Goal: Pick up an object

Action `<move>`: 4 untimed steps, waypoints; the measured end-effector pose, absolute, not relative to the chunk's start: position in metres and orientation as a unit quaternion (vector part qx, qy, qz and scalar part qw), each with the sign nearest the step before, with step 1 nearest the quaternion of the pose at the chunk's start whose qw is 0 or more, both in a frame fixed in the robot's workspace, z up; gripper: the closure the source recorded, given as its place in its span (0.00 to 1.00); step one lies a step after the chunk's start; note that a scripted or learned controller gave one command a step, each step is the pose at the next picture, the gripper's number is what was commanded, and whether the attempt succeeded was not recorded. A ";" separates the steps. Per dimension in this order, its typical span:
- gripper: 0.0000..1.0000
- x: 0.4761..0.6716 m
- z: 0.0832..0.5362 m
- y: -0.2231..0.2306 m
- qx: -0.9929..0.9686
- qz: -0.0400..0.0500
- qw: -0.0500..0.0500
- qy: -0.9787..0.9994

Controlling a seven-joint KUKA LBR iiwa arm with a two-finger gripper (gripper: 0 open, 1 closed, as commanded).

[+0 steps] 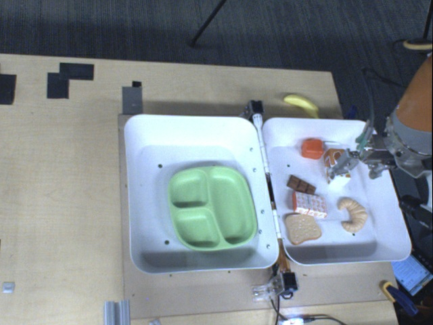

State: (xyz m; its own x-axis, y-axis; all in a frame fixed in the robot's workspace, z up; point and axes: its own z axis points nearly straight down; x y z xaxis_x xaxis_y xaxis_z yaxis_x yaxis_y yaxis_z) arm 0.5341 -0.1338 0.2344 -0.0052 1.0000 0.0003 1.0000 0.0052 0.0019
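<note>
Far left on the pale wooden bench [61, 181]: black tape patches [67, 78] near the far edge. Further right, just off the far-left corner of the left shallow white bin [139, 202]: a small grey upright bracket [132, 99]. Inside that bin, resting about in the middle: 1 light-green plastic plate with 3 compartments [213, 208].

Beyond the far edge of the right shallow white bin [385, 208], lying on the bench: 1 yellow banana [301, 103].

Inside the right bin, 6 small items, all candidates for picking:
- near the front-left corner, a tan bread slice [302, 228];
- just behind it, a pink-and-white wafer pack [310, 204];
- behind that, a dark brown chocolate bar [301, 184], tilted;
- toward the far edge, an orange block [312, 148];
- just right of the block, an orange-and-white round item [333, 158], possibly a pastry, partly hidden;
- toward the front-right, a pale curved croissant [353, 213], apart from the rest.

Reaching in from the right, low over the bin's far half: the metal 2-finger gripper [342, 166], just beside the round item. Open or closed: cannot be told. Nothing seen grasped.
</note>
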 end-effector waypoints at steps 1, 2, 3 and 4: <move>0.00 0.486 0.113 -0.158 0.707 0.000 0.000 0.708; 1.00 0.488 0.124 -0.157 0.706 0.002 0.002 0.708; 0.00 0.488 0.124 -0.157 0.706 0.002 0.001 0.708; 0.00 0.489 0.087 -0.115 0.706 0.002 0.004 0.708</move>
